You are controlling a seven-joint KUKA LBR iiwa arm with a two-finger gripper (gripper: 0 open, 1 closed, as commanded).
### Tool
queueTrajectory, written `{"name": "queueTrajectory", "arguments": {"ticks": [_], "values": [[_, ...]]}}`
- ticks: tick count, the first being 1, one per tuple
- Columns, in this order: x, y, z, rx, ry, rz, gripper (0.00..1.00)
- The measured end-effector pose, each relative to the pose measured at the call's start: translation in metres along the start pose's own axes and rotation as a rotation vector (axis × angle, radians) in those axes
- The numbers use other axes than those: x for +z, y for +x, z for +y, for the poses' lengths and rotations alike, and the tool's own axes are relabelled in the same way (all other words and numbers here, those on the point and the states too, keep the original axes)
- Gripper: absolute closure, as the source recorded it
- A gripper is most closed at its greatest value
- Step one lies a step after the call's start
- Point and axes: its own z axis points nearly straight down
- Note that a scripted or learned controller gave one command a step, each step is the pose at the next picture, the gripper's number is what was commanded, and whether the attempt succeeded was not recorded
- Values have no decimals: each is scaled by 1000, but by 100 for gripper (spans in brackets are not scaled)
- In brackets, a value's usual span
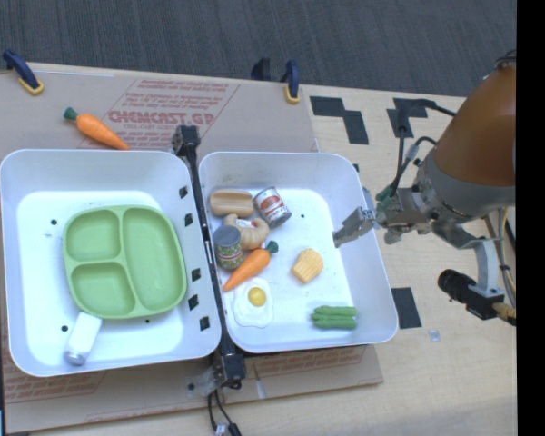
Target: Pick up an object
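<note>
The jaws (352,226) are hanging over the right bin's (368,271) right edge, and whether they are spread or pressed together cannot be told from this angle; nothing is showing between them.

The nearest pickable thing is lying just inside that edge — a yellow corn piece (308,265), short and ridged, sitting right of the bin's middle. Toward the near right corner a bunch of green beans (333,315) is lying flat. Near the bin's near edge a fried egg (253,302) is resting, white with a yellow yolk. Along the left edge an orange carrot (247,267) is lying tilted, touching a small green-labelled can (227,247). A second can (272,206), red-labelled, is lying on its side toward the far edge, beside a hot dog (231,203) in its bun. A tan piece (252,233), too unclear to name, is sitting between them.

So two cans and one each of the rest are sitting in this bin.

The left bin (27,334) is holding one green divided plate (123,260) with three compartments, and a white cylinder (82,339) is lying near its near left corner.

A second carrot (94,127) is lying outside both bins, on the cardboard sheet (254,107) at the surface's far left.
</note>
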Motion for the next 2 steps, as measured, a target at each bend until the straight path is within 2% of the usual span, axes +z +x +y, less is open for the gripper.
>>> {"name": "queueTrajectory", "arguments": {"ticks": [2], "values": [[0, 0, 0, 0, 0, 0, 0]]}}
